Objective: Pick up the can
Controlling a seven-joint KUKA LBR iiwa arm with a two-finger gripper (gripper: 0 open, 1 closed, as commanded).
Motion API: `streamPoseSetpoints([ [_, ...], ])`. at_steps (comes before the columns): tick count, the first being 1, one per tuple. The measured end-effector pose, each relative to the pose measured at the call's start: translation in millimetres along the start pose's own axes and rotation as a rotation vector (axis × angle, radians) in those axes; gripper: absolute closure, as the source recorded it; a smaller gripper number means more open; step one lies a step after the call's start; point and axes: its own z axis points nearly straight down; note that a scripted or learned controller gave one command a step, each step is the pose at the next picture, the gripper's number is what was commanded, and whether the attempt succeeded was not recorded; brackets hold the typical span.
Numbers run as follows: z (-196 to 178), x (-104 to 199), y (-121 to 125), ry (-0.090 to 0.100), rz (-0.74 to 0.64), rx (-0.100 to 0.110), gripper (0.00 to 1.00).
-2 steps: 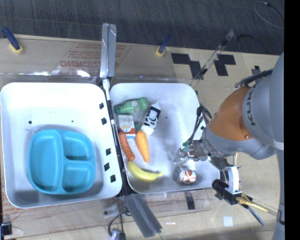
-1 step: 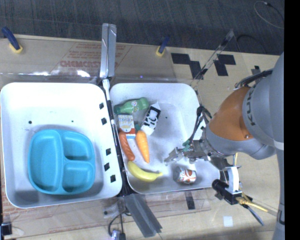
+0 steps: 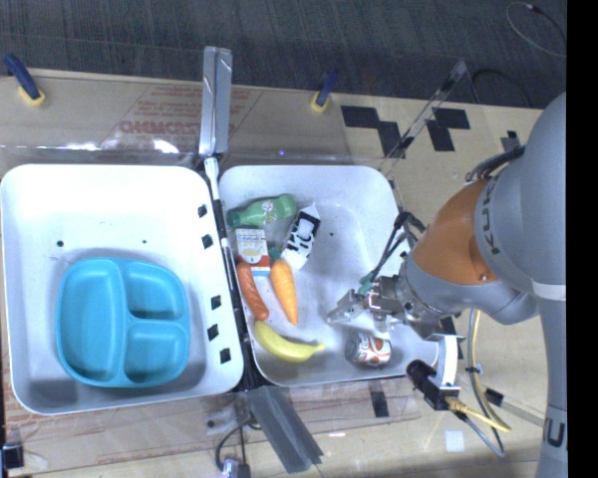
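The can [image 3: 369, 350], red and silver, lies on its side near the front edge of the right bin [image 3: 369, 189]. My gripper [image 3: 364, 307] hangs just behind and above the can, at the bin's right side, and seems apart from it. The grey arm with its orange band [image 3: 458, 247] reaches in from the right and covers the bin's right rim.
The right bin's left half holds a green packet [image 3: 264, 210], a small carton [image 3: 251, 244], a black-and-white pack [image 3: 301, 235], two carrots [image 3: 283, 290] and a banana [image 3: 284, 344]. A blue divided tray [image 3: 125, 320] lies in the left bin [image 3: 40, 217].
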Motion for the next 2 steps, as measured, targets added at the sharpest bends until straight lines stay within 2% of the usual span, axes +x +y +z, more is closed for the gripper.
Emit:
streamPoseSetpoints([
  [1,-6.9,0.6,-0.4,0.002,-0.006,0.006,1.00],
  [2,-6.9,0.6,-0.4,0.002,-0.006,0.006,0.00],
])
